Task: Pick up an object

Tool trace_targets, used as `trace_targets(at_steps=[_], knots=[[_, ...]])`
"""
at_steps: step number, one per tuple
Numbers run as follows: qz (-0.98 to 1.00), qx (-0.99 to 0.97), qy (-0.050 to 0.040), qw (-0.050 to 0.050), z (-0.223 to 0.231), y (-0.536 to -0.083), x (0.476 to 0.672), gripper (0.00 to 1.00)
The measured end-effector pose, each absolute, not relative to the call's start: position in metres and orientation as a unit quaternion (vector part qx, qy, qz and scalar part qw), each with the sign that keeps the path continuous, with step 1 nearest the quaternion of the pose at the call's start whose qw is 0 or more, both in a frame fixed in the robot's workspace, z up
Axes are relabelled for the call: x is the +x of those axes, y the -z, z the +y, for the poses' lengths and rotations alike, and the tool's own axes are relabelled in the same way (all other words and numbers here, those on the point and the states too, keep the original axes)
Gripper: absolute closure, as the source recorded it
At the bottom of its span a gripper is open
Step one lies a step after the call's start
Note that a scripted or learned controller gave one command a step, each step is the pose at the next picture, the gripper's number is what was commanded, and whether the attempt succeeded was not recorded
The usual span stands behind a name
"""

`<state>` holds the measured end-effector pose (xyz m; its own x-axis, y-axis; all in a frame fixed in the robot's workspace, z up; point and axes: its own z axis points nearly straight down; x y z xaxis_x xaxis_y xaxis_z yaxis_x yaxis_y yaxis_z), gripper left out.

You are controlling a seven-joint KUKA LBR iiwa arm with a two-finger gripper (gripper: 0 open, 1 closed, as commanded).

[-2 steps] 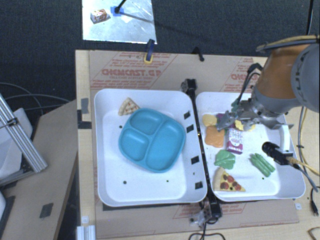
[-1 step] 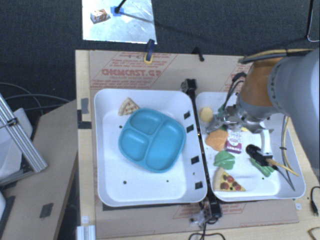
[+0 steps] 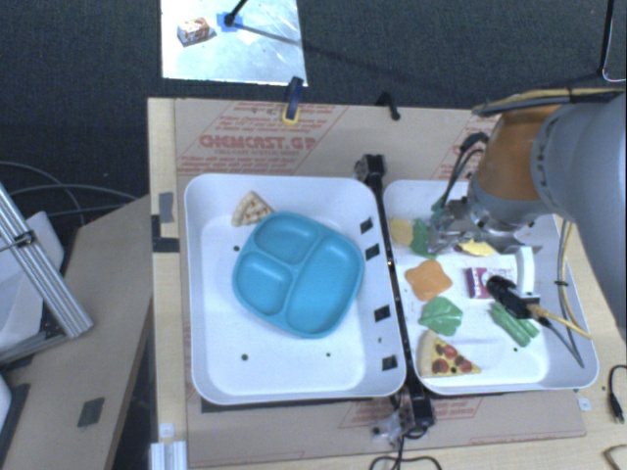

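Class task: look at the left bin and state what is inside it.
The left bin holds a blue divided plate, tilted across its middle, and a waffle-like wedge near its far left corner. Whatever lies under the plate is covered.

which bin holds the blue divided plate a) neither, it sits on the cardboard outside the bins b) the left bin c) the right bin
b: the blue divided plate lies flat inside the left bin, next to a waffle-patterned wedge, while the right bin holds small toy foods such as a pizza slice.
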<state>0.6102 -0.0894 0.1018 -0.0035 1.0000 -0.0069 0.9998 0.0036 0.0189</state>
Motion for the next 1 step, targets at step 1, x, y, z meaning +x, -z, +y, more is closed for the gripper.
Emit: trace_targets(at_steps=[1], knots=[[0.711,0.703,-0.0033,0.002,0.0133,-0.1891,0.6135,1.0]])
